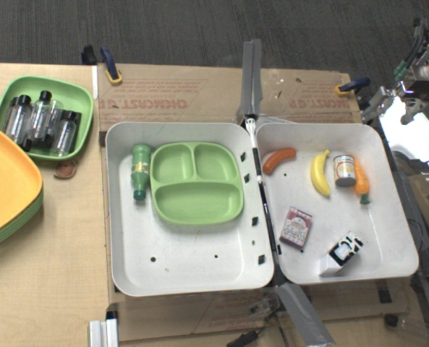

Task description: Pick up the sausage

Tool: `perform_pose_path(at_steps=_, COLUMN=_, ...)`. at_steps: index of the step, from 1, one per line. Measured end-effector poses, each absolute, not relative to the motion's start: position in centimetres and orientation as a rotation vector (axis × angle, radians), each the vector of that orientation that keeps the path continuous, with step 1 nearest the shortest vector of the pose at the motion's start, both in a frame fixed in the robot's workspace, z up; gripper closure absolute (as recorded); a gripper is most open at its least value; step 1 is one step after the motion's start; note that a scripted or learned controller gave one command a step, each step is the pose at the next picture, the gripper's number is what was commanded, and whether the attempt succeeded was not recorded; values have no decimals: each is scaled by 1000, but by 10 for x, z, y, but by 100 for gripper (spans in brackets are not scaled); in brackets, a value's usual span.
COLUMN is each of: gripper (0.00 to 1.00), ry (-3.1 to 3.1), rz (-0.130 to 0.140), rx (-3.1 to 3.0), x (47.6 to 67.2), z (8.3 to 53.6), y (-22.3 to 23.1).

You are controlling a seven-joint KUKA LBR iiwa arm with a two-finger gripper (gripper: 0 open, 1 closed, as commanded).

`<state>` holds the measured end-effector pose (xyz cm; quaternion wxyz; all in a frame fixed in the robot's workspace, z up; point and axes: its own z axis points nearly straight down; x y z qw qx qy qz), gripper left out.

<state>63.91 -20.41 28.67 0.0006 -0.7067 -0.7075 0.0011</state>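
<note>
The sausage (pixel 278 159) is a short orange-red link lying flat at the far left of the right bin (pixel 388 266), close to the divider between the two bins. It lies at a slant, its right end nearer the back wall. Nothing touches it, and there is bare bin floor in front of it.
The right bin also holds a banana (pixel 320 173), a small can (pixel 344 170), a carrot (pixel 362 181), a small card box (pixel 296 228) and a black-and-white object (pixel 344 251). In the left bin (pixel 127 266) lie a green divided plate (pixel 197 181) and a green bottle (pixel 140 170). Machinery (pixel 409 85) stands at the right edge.
</note>
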Motion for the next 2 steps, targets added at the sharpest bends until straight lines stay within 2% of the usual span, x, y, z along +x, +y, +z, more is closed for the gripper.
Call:
perform_pose_path(at_steps=1, gripper=0, ry=-2444, rz=3, rx=-1972, x=633, z=189, y=-129)
perform_pose_path(at_steps=2, gripper=0, ry=-2334, rz=3, rx=-2101, x=596, z=141, y=-125)
